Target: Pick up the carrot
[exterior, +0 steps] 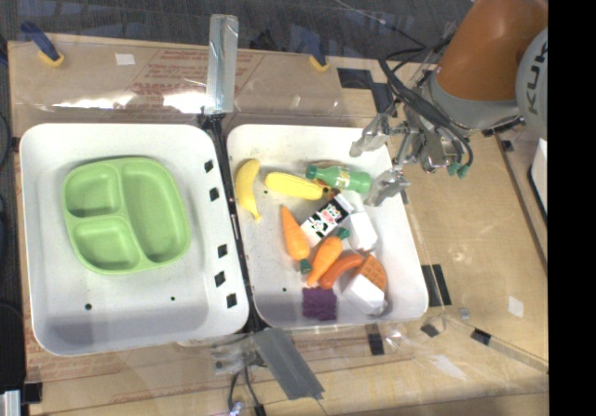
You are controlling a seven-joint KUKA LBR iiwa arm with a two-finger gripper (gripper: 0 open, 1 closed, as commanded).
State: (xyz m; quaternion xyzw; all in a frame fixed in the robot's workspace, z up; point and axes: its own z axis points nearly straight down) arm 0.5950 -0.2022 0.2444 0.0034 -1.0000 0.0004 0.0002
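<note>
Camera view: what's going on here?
The arm's hand hangs over the top right corner of the right bin, fingers spread, holding nothing. The carrot lies untouched in that bin, left of centre, beside a banana and amid other toy food. The hand is nearest a green bottle, not the carrot. The left bin holds a green tray. No pick made yet.

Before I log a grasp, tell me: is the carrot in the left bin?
No. The carrot lies in the right bin beside the banana; the left bin holds a green tray.
</note>
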